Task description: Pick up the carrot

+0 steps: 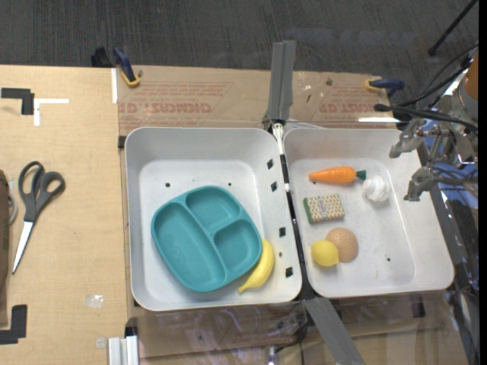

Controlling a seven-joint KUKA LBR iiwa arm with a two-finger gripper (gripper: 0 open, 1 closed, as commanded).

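1 carrot (335, 176) lies in the right bin (426, 272)

Red upside-down printing on the cardboard sheet (190, 101) behind the bins, too blurred to read

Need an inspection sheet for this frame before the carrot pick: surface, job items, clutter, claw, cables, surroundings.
Surface: two white bins side by side, left bin and right bin, on a cardboard-covered bench.
Job's things: carrot lying in the right bin near its far wall, apart from the claw.
Clutter: white lump by the carrot's green end; sponge, lemon and brown egg in the right bin; teal plate and banana in the left bin.
Claw: claw above the right bin's right edge; finger state unclear.
Cables: black cables at upper right.
Surroundings: scissors on the wooden table at left.
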